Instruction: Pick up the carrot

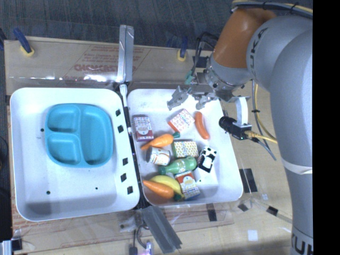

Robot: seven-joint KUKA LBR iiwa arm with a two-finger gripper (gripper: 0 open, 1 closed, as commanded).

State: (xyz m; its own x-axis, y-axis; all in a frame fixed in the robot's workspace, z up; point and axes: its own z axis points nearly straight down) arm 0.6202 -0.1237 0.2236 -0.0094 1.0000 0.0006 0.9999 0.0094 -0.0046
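The carrot (161, 141), orange with a green tip pointing right, lies flat near the middle of the right bin (229, 169), among small food items. My gripper (188, 100) hangs over the far end of that bin, above and to the right of the carrot. Its two grey fingers are spread open and hold nothing. One fingertip (175, 101) is near a red and white carton (181, 121), the other near an orange sausage (201, 125).
Packed around the carrot are a dark red carton (142, 127), a small can (158, 156), a green carton (184, 149), a green bottle (180, 166), a banana (166, 182) and a black and white item (207, 160). The left bin (21, 158) holds a blue divided tray (79, 134).
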